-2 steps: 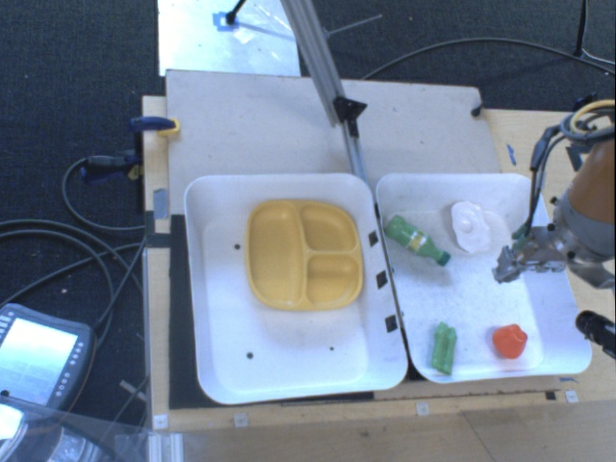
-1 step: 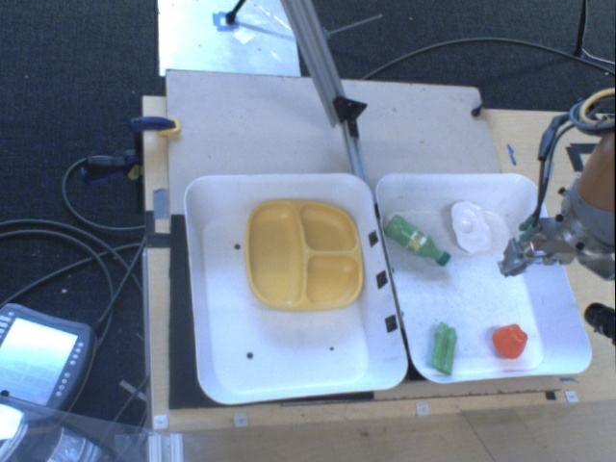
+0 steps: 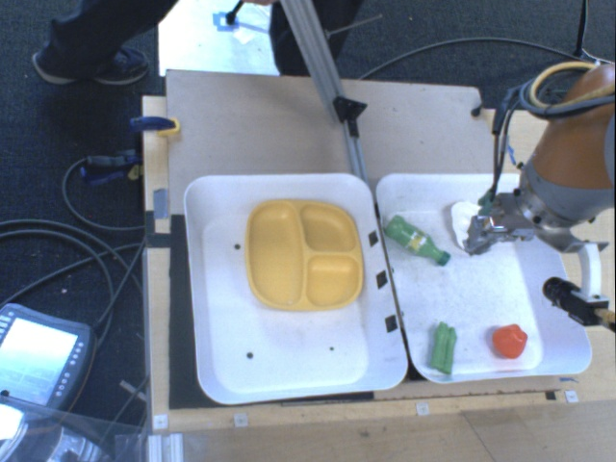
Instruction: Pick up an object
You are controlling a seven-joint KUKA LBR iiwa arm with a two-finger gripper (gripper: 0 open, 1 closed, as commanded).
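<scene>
The tool (image 3: 478, 239) hangs low over the right bin (image 3: 568, 354), near its back edge, just beside a white object (image 3: 462, 217); whether its fingers are wide or narrow I cannot tell from here, and I see nothing held in it. The worktop (image 3: 250, 123) carries two white bins side by side. The left bin (image 3: 217, 354) holds a yellow divided plate (image 3: 303, 255), lying flat in the middle, likely as a drop-off spot. In the right bin the things to pick lie spread apart, giving the tool room: a green bottle (image 3: 416, 240) on its side by the divider, a green piece (image 3: 443, 346) near the front, and a red piece (image 3: 510, 341) beside it.
</scene>
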